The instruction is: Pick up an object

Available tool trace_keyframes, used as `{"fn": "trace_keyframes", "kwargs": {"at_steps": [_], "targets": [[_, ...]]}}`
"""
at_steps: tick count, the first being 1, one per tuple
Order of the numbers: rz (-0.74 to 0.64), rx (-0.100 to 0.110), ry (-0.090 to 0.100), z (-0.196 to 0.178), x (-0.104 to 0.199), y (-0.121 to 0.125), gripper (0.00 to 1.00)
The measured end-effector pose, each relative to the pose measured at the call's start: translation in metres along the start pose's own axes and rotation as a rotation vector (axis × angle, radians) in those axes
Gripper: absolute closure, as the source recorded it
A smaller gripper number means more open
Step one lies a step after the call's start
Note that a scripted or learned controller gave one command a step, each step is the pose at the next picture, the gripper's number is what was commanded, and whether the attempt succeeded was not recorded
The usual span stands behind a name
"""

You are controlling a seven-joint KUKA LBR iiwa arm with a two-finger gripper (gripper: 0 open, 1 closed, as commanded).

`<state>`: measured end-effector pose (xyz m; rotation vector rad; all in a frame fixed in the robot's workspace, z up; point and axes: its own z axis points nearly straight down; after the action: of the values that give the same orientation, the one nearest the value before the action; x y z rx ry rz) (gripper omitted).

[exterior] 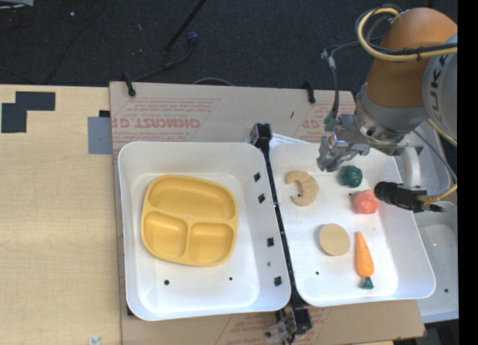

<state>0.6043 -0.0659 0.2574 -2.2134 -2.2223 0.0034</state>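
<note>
The pincer [334, 158] hovers near the green ball [351, 177]; whether it is spread cannot be told. The ball looks light, slippery; grip across its middle.

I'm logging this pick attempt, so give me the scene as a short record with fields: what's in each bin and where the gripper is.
left bin: yellow divided tray
right bin: croissant, green ball, pink piece, round cracker, carrot
gripper: over the right bin's far end, between croissant and green ball
held item: none seen
</note>
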Motion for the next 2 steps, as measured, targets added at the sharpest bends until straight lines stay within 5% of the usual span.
{"fn": "trace_keyframes", "kwargs": {"at_steps": [2], "targets": [[-0.001, 0.001, -0.001, 0.027, 0.108, -0.009, 1.00]]}}
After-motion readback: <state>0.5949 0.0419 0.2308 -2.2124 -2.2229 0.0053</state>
